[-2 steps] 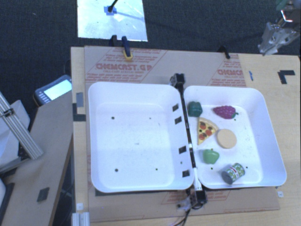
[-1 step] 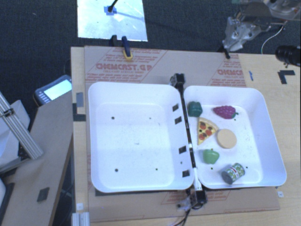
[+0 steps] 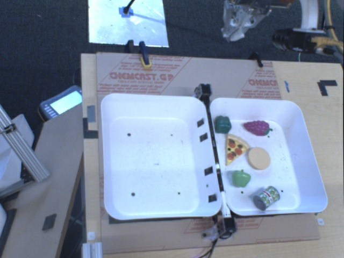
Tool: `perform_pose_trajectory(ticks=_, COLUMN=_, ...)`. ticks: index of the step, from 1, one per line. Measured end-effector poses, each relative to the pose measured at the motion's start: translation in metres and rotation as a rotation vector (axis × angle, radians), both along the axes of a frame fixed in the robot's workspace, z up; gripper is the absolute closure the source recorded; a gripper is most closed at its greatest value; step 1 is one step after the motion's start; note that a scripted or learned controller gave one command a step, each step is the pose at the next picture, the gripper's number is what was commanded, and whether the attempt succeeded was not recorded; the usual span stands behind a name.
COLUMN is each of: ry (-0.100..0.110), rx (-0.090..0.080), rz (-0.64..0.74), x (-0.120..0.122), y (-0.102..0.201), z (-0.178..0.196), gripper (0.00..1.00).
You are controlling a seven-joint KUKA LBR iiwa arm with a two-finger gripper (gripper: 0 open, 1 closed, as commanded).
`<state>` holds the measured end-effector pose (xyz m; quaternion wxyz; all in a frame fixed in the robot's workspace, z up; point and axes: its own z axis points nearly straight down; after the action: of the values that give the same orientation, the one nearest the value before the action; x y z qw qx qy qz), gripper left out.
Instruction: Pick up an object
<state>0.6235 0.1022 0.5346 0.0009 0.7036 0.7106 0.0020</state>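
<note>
Gripper: the gripper [image 3: 236,30] hung at the top of the view, above the dark floor and beyond the far edge of the bench, well apart from both bins. It looked pale and blurred there — whether it was spread or pressed together could not be told, and nothing could be seen in its grasp.

Right bin: the right bin [image 3: 309,144] held all six objects, gathered toward its left half.

Far row: a dark green pepper [image 3: 222,124] sat near the divider, and a purple bunch of grapes [image 3: 257,127] lay to its right, apart from it.

Middle row: a pizza slice [image 3: 235,148] lay with its point toward the near side; a tan round cookie [image 3: 258,158] sat just beside it on the right.

Near row: a light green pepper [image 3: 241,178] sat below the pizza slice, and a small can [image 3: 266,197] with a green label lay tilted on its side near the front wall.

Left bin: the left bin [image 3: 153,155] lay side by side with the right one, its white floor showing a few small dark marks.

Bench: both bins rested on a brown sheet [image 3: 142,75] with red lettering — a yellow clamp [image 3: 145,61] gripped its far edge.
</note>
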Motion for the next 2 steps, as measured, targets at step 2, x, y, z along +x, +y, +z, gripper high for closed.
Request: perform_pose_trajectory(ticks=2, ry=0.0, rx=0.001, rz=-0.002, x=0.022, y=0.135, z=0.0, gripper=1.0)
